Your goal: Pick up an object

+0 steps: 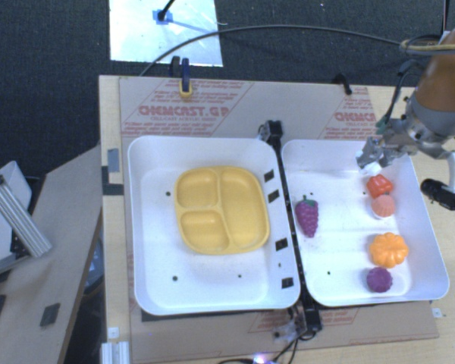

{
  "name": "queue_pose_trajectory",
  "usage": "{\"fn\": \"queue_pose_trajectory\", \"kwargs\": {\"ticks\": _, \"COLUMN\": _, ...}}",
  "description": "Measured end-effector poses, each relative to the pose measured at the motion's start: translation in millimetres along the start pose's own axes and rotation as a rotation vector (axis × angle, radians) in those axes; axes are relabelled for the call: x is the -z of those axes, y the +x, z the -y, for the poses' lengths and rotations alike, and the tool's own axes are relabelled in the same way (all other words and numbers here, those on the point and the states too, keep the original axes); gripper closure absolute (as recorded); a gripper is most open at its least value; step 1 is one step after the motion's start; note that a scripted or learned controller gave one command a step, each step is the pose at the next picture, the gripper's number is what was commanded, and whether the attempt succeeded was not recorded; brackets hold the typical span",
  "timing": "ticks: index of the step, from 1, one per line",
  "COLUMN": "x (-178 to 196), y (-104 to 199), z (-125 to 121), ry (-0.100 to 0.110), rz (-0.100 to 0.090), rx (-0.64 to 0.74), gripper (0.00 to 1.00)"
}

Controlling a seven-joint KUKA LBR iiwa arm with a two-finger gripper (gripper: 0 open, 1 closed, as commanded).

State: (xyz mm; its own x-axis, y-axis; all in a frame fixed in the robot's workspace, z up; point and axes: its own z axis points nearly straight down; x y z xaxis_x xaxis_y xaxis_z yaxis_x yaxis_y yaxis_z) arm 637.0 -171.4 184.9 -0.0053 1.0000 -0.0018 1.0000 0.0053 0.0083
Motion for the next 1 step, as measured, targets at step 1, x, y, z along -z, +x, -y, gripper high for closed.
{"fn": "queue_pose_trajectory", "kwargs": {"ticks": 1, "x": 22.0, "y": -0.1, "z": -1.3, "ry": 0.005, "rz": -0.001, "rx": 0.0, "gripper": 1.0}}
